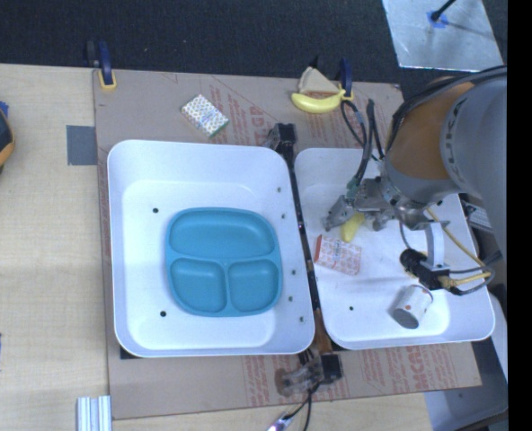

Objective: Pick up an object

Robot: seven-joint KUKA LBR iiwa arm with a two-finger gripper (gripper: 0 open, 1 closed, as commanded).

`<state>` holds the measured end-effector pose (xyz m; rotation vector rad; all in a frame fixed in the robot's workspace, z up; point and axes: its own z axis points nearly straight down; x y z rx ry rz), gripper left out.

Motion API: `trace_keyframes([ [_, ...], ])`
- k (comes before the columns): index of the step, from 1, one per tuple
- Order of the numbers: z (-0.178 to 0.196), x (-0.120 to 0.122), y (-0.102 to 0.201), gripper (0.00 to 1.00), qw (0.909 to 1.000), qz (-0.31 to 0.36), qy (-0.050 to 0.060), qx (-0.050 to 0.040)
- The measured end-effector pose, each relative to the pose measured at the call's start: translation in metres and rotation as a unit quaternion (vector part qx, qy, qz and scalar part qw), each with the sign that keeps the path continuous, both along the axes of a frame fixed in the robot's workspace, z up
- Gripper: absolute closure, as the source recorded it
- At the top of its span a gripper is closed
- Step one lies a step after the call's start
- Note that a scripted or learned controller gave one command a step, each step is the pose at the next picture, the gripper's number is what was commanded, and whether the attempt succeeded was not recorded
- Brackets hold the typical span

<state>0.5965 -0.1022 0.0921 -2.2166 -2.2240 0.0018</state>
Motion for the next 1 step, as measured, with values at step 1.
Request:
trace_keyframes([
  [1,0.0102,0.0,-0.0009,1.0,1.0,0.001,0.001,0.0],
])
